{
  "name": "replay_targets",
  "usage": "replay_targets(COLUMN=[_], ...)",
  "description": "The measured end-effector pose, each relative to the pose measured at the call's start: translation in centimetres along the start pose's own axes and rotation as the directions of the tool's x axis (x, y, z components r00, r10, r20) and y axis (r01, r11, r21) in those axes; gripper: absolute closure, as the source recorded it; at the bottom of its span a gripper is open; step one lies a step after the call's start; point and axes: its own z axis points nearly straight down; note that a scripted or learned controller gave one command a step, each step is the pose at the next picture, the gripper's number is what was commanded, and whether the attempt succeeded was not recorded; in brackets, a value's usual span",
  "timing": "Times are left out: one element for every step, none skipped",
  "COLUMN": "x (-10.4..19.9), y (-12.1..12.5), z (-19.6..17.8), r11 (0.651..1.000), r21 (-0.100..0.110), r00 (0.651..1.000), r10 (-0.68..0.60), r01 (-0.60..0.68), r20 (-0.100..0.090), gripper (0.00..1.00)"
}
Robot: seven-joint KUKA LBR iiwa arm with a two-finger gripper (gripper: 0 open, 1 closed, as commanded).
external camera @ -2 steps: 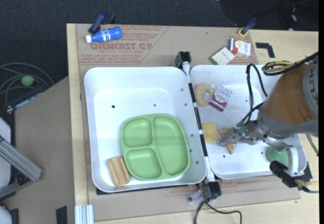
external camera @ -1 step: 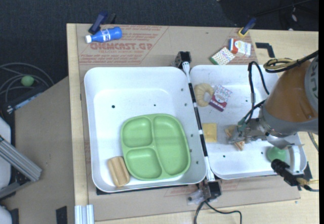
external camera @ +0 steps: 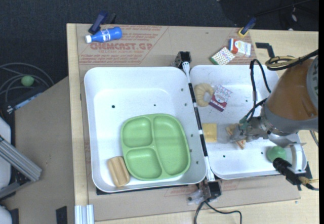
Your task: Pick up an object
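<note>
Reach phase. Pincer [external camera: 242, 134] low in right bin [external camera: 243, 167], over small tan piece [external camera: 236, 132] just right of yellow block [external camera: 209, 132]; grip state unreadable. Next, likely: close squarely, then lift.

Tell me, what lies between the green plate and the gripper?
In the camera view, the bins' meeting rims and a yellow block lie between the green plate and the gripper.

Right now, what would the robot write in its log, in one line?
phase: reaching | claw: low in right bin, by tan piece | nearby: yellow block, green ball | left bin: green tray
</note>
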Motion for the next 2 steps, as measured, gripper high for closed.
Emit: replay_targets(x=[2.0, 8.0], y=[-0.8, -0.3], z=[-5.5, -12.3], r11=[1.000, 1.000], r21=[0.000, 0.001], r00=[1.000, 1.000], r10=[-0.003, -0.003], r01=[0.003, 0.003], r20=[-0.001, -0.002], gripper=[1.00, 1.00])
